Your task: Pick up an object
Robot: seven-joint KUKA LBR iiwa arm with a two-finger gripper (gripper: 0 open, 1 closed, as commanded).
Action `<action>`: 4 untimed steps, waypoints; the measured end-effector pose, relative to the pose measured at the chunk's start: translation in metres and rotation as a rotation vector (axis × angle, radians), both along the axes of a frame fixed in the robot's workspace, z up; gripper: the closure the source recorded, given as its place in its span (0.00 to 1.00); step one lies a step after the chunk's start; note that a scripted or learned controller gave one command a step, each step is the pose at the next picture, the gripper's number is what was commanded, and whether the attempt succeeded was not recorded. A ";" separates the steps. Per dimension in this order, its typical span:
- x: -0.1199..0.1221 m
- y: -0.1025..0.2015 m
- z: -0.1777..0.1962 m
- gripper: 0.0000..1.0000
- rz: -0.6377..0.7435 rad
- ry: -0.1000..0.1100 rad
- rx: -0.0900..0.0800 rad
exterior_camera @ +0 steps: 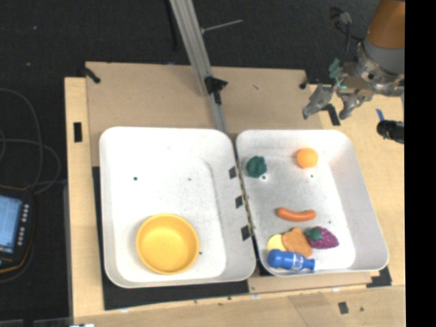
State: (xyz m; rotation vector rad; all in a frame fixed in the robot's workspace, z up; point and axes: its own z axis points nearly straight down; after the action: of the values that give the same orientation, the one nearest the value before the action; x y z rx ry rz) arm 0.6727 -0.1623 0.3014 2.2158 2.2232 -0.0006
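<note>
My pincer hangs open and empty at upper right, above the right bin; the orange ball below looks light, smooth, likely slippery, so I'd grip across its middle.

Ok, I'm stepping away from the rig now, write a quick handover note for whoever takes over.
Hand: open, holding nothing, hanging over the bench past the far edge of the right bin.
Right bin holds an orange ball, a green lump, a sausage, and at the near edge a cluster: blue bottle, purple piece, tan piece.
Left bin holds a yellow bowl.
Done: nothing picked yet.
Left: choose an object, descend, grasp, lift. The ball is nearest the hand.
</note>
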 end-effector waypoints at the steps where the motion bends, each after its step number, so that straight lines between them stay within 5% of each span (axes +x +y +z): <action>1: 0.000 0.000 0.000 0.00 0.000 0.001 -0.001; 4: 0.000 0.001 -0.153 0.00 -0.003 0.006 0.000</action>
State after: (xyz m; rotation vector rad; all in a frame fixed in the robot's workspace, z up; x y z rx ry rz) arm 0.6724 -0.1610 0.1482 2.2221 2.2230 -0.0071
